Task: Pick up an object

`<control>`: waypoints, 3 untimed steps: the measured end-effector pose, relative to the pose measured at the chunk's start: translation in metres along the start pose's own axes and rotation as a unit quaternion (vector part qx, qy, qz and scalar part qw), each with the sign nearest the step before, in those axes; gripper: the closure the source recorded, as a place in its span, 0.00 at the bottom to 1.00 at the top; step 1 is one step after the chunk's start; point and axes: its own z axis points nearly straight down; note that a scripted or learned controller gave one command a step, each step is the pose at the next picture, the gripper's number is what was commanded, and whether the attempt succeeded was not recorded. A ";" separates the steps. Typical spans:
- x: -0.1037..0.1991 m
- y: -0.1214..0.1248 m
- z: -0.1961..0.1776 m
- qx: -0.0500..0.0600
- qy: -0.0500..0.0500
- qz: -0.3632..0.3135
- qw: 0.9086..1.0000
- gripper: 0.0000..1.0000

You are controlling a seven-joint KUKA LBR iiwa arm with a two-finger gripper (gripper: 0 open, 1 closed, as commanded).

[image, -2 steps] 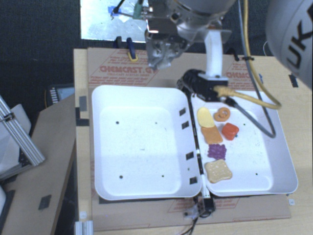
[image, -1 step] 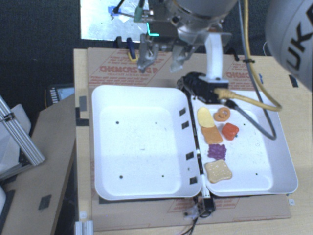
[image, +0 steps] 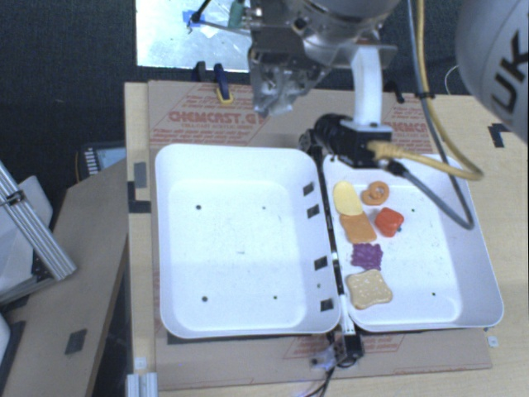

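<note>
Several small toy foods lie in the right bin (image: 446, 255), near its left wall: a yellow piece (image: 346, 198), a small orange pretzel-like piece (image: 377, 192), a red piece (image: 388, 220), an orange slab (image: 359, 227), a purple bunch (image: 366, 255) and a tan toast slice (image: 368, 288). My gripper (image: 277, 85) hangs high above the bench's far edge, beyond the bins, with nothing seen in it. It is blurred and seen from above.
The left bin (image: 231, 238) lies beside the right one, with black clips (image: 321, 222) along the shared wall. A yellow cable (image: 421, 162) and a grey hose (image: 450, 205) trail over the right bin's far corner. A blue-and-yellow clamp (image: 221, 83) stands at the back.
</note>
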 end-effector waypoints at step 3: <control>0.000 0.000 -0.011 0.000 0.000 -0.003 1.000 0.00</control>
